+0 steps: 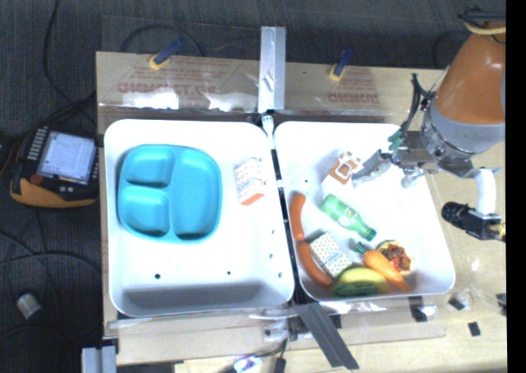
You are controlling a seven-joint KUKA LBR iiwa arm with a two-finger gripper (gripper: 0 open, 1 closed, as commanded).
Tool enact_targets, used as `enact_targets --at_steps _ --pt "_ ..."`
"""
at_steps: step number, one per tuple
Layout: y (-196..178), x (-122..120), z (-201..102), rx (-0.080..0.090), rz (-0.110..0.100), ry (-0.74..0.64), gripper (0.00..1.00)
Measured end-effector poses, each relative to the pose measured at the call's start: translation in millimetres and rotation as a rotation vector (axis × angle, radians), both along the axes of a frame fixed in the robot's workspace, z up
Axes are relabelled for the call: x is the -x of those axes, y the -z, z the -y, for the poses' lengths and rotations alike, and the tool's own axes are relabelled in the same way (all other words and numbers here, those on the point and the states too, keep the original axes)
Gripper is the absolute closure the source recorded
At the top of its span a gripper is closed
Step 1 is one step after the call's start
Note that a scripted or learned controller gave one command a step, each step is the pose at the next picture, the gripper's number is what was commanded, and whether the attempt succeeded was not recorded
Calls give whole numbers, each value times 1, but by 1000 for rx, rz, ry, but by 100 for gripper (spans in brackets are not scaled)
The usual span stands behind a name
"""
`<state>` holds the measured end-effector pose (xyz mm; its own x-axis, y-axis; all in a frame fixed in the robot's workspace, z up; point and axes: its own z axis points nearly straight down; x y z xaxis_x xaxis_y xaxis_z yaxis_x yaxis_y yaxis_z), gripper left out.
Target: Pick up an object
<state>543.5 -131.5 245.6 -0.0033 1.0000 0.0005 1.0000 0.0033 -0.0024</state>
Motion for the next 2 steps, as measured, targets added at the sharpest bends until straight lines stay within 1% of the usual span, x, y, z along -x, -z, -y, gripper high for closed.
enact_targets --at_steps 1,2 --pt "65 -50 17 0 -1 79 0" --pt "157 -103 9 3 10 354 0"
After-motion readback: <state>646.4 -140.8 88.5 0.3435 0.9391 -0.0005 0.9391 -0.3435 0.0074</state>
